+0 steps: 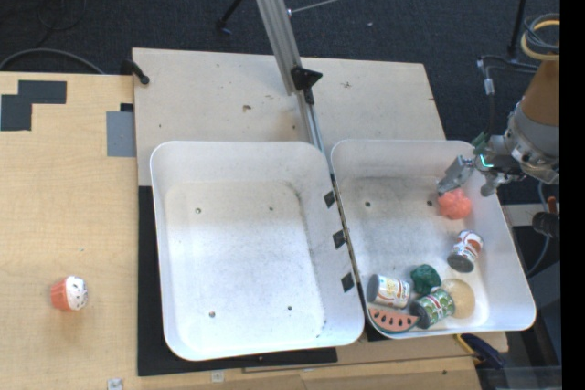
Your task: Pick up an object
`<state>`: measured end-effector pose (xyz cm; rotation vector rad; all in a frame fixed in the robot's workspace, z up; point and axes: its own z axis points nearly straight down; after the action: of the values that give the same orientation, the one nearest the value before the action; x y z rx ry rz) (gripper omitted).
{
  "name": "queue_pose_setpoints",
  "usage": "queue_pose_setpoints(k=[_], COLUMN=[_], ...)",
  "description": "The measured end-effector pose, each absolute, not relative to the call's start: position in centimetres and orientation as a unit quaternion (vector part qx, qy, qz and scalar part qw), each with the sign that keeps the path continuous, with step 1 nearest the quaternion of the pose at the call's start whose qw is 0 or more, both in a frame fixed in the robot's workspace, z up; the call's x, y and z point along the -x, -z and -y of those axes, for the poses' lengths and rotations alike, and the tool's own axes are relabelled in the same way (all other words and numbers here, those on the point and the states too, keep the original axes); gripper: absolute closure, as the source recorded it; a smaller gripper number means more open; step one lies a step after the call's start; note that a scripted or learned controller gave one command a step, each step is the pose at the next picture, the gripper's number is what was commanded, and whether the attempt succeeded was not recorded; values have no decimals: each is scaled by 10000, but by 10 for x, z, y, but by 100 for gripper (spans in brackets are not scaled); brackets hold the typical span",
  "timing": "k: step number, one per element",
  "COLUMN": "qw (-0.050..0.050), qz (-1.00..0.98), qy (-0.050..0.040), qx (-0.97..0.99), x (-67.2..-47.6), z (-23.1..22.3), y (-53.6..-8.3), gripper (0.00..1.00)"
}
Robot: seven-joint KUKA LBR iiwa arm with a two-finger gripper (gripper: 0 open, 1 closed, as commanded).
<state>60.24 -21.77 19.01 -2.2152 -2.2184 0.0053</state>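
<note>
My gripper hangs over the right bin near its far right wall, fingers spread open with nothing between them. Just below its left finger lies a red-orange ball; I cannot tell whether the two touch. Further down the bin's right side stands a small red and white can. In the bin's near right corner sit a pale labelled can, a dark green piece, a green can, a beige ball and a watermelon slice.
The left bin adjoins the right one along a divider with black clips. A slanted aluminium bar rises behind the bins. A small orange and white toy lies on the wooden table at left.
</note>
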Motion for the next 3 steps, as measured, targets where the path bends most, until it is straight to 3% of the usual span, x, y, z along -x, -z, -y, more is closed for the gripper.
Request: queue_pose_setpoints(k=[1,2,3], qw=[14,27,-46], qz=[7085,7089,7079], qy=[-9,-14,14], qx=[7057,7053,7063], x=[-604,-606,-609], z=[217,216,218], y=[-193,-149,-118], gripper=[0,0,0])
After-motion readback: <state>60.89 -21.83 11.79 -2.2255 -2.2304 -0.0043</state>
